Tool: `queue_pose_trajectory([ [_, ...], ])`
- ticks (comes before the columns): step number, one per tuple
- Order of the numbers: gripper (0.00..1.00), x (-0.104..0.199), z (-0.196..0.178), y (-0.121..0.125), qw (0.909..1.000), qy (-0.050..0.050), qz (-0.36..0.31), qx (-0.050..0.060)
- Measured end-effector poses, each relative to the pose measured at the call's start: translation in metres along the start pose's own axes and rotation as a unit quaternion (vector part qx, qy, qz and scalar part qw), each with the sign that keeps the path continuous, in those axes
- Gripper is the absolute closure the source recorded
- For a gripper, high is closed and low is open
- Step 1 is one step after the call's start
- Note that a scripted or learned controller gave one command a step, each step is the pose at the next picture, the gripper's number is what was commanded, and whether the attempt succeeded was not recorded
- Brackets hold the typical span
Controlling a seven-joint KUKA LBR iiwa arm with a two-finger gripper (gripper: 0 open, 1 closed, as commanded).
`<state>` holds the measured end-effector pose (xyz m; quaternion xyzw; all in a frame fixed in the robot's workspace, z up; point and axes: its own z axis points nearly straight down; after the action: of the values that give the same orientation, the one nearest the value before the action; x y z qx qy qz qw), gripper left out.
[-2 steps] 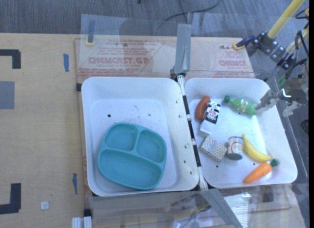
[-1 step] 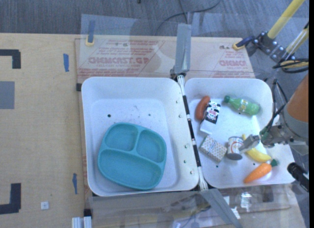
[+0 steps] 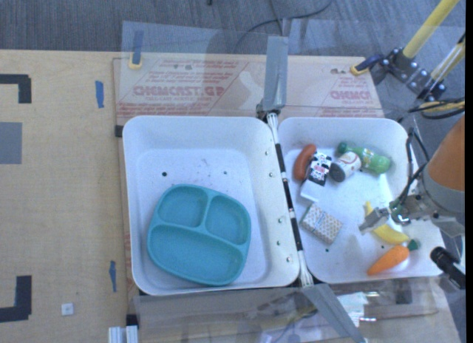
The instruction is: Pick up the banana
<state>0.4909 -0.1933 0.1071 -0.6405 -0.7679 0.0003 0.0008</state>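
Note:
The yellow banana (image 3: pixel 391 233) lies in the right bin (image 3: pixel 347 264), near its right wall. Its tip pokes out on the upper left of my gripper (image 3: pixel 384 217), which sits low over the banana's middle and covers part of it. The grey arm with its orange band reaches in from the right edge, above the bin wall. An orange carrot (image 3: pixel 389 259) lies just below the banana, close to it.
At the back of the right bin are a red sausage-like toy (image 3: pixel 304 162), a black-and-white item (image 3: pixel 319 168), a pale ball (image 3: pixel 347 162) and a green bottle (image 3: pixel 367 159). A patterned box (image 3: pixel 322 223) lies mid-bin. The left bin (image 3: pixel 148 142) holds a teal divided plate (image 3: pixel 199 234).

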Motion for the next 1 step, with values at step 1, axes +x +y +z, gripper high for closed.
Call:
queue_pose_trajectory([
  [1,1.00,-0.0022,-0.0068,-0.0005,1.0000,0.000,0.004,0.000],
])
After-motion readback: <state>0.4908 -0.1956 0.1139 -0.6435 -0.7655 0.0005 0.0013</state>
